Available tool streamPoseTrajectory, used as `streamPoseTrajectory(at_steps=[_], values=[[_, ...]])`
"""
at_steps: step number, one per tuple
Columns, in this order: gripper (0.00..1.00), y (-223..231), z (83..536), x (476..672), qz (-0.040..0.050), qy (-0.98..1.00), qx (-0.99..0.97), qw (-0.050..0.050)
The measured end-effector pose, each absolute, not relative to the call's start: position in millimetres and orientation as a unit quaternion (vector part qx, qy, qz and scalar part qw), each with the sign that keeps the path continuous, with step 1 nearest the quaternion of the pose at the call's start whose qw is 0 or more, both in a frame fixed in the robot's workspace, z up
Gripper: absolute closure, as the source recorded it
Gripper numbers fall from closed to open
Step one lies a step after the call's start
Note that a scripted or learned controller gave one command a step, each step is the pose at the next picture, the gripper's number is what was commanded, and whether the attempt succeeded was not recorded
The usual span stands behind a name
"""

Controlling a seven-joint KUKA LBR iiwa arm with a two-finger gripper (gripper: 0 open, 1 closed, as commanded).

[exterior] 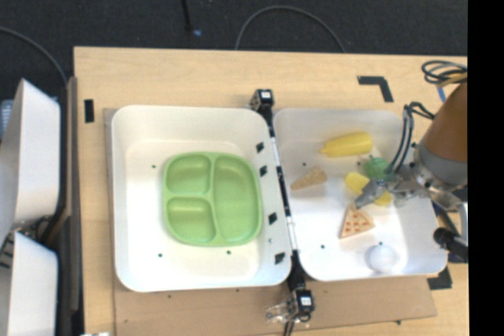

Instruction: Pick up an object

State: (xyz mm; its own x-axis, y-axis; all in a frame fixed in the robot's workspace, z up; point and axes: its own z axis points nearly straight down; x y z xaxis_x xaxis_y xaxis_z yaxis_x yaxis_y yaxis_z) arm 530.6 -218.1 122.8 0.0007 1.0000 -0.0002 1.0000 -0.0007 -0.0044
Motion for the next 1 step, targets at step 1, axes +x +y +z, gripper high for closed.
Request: streamPoseTrajectory(at_steps=[1], values=[[0.0,-221.4,106.5,535.0,-0.0026,-0.706,-0.709,-0.007]])
